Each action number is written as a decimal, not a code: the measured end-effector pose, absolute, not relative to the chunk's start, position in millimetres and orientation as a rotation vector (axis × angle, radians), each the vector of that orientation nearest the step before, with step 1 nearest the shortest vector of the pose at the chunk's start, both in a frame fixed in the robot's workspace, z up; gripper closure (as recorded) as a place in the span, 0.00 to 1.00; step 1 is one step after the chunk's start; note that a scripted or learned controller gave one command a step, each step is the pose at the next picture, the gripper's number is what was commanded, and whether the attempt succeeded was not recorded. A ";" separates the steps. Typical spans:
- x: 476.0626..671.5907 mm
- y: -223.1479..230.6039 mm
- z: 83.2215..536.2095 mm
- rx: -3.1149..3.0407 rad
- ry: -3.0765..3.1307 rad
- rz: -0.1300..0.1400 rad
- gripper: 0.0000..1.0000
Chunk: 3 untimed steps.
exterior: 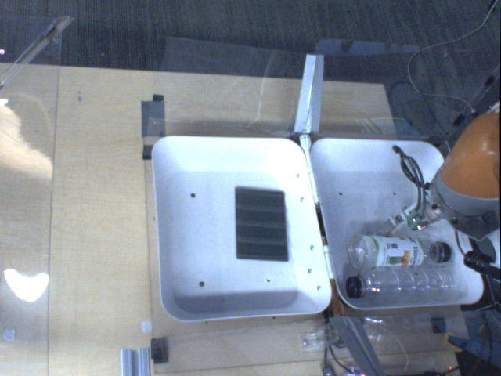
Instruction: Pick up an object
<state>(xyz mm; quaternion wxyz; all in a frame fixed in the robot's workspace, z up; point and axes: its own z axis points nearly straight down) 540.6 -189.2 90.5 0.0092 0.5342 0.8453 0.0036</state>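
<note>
hand (415, 218) low in right bin (368, 163) above two bottles (387, 251), prob lining up a grab; can't tell if it's apart or together.

Dark carpet floor (196, 10) is running across the far side of the scene, showing a fine ribbed weave. A light wooden bench top (86, 233) is filling the near and left area. A clear plastic sheet (31, 210) is lying over its left part, catching pale glare from overhead light. A metal strut (309, 92) is standing at the far middle. Thin cables (462, 37) are trailing over the carpet at far right.
</note>
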 end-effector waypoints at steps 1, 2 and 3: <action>506.3 -180.6 91.5 1.409 2.781 0.011 0.00; 517.2 -109.7 90.8 1.468 2.757 0.014 0.00; 508.3 -93.9 90.8 1.638 2.656 0.012 0.00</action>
